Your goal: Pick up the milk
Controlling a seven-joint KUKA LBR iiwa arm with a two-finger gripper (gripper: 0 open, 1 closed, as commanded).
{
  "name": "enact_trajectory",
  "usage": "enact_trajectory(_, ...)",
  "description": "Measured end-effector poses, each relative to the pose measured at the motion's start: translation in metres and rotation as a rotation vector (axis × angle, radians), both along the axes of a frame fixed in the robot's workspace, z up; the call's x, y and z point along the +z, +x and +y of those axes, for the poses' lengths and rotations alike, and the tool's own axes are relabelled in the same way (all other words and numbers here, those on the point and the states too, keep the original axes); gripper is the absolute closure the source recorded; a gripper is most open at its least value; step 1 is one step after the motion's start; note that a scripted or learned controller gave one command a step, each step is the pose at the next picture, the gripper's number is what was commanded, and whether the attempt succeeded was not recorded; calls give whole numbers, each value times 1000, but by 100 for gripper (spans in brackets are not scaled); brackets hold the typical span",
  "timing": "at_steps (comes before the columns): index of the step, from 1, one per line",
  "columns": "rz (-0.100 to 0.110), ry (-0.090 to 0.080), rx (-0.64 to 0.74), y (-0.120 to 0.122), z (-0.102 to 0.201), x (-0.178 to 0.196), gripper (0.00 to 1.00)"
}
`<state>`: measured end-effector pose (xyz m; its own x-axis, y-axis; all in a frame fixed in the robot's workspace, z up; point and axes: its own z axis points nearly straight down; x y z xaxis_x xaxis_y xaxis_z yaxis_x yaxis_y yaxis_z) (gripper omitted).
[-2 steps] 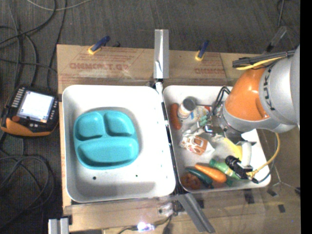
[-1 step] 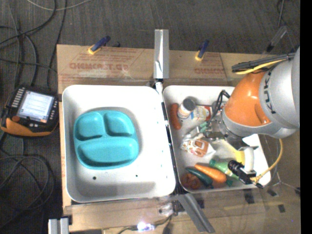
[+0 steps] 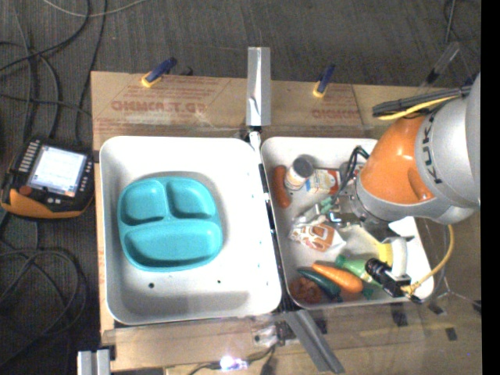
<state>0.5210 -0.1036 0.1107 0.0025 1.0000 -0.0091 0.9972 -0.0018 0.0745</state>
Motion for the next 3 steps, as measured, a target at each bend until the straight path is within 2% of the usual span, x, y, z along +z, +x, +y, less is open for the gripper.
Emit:
enact_trajectory(1,-5,3,6,2,3,14,100)
enact_trajectory(2,-3,2,4,1,2,13,0)
enact_trajectory(3,4,0,76,-2,3,0,0)
